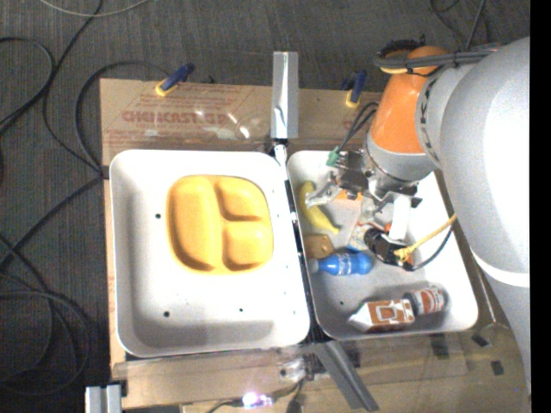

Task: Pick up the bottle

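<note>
gripper [344, 198] fingertips lost among wrist hardware and cables, open or closed impossible to tell, yellow object [319, 217] just below-left partly covered, grey arm [491, 153] to the right cut off by the frame edge

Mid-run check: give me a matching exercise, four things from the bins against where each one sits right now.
Things:
1. yellow tray
2. blue bottle
3. banana
4. brown-capped bottle

Places:
A. right bin, near the front wall
B. left bin
C. right bin, left side, just behind the blue bottle
D. right bin, middle, lying on its side

Pairs: 1-B, 2-D, 3-C, 4-A
</note>
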